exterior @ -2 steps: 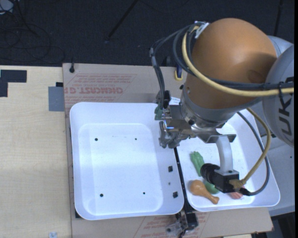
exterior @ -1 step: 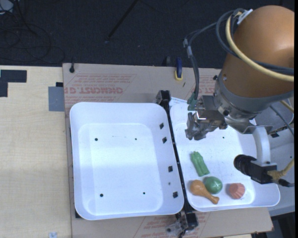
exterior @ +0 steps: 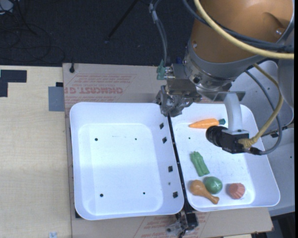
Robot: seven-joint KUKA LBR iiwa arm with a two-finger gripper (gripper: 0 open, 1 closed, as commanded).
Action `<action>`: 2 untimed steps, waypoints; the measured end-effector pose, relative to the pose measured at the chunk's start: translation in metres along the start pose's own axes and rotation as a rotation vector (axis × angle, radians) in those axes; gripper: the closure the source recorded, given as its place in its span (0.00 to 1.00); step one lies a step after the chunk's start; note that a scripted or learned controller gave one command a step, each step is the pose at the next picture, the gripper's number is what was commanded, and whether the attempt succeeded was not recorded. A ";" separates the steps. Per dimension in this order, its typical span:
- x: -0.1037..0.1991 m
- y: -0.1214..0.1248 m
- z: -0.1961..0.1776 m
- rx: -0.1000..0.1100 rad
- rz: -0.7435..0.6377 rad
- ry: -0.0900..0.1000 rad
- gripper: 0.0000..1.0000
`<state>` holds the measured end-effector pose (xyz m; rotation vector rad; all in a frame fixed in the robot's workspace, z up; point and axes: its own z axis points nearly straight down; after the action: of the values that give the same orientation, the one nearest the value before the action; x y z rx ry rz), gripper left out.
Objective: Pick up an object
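The scene is lit evenly and fairly brightly from above, so that the two white bins (exterior: 120,168) are rendered almost without texture, while the area beyond the bench is left nearly black. A soft grey shadow is cast across the upper half of the left bin's floor, and faint shadows are seen beside the small objects in the right bin (exterior: 258,182). The orange band (exterior: 238,21) of the arm, close to the lens, is shown soft and slightly out of focus, and mild graininess is noticeable overall.
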<state>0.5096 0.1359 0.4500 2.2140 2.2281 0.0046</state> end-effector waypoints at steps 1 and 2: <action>-0.009 -0.035 0.039 0.011 0.008 -0.004 1.00; -0.010 -0.034 0.028 0.010 0.007 -0.004 1.00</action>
<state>0.4761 0.1259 0.4219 2.2243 2.2235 -0.0107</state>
